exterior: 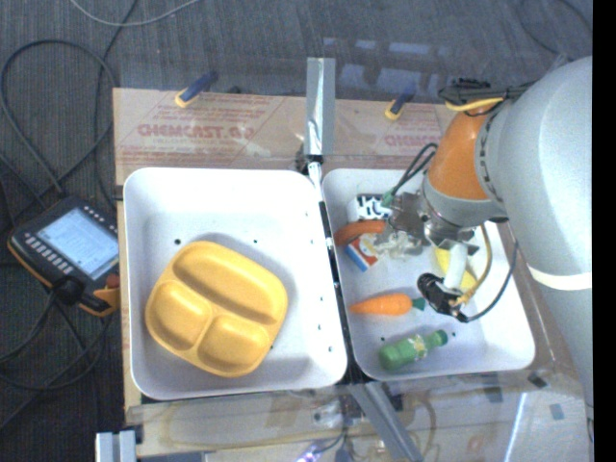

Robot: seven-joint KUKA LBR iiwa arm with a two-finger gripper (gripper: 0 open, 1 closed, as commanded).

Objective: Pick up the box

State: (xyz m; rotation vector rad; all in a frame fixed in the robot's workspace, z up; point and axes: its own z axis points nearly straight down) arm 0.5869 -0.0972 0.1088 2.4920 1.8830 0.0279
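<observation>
I count two white bins [135, 287], side by side. The left one bears one yellow sectioned tray [218, 306]. The right one holds one carrot [383, 305], one green bottle [412, 348] and one box [362, 252].

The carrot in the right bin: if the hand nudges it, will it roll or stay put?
The carrot looks round and tapered, so it would probably roll in a curve. It lies free on the smooth bin floor, so it may also slide. It seems stiff, likely plastic.

Bright, even overhead light. White bins [231, 186] near overexposed, soft shadow under yellow tray [218, 306]. Arm [553, 181] close to lens, blurred, washed out. Overall image soft, low resolution.
</observation>
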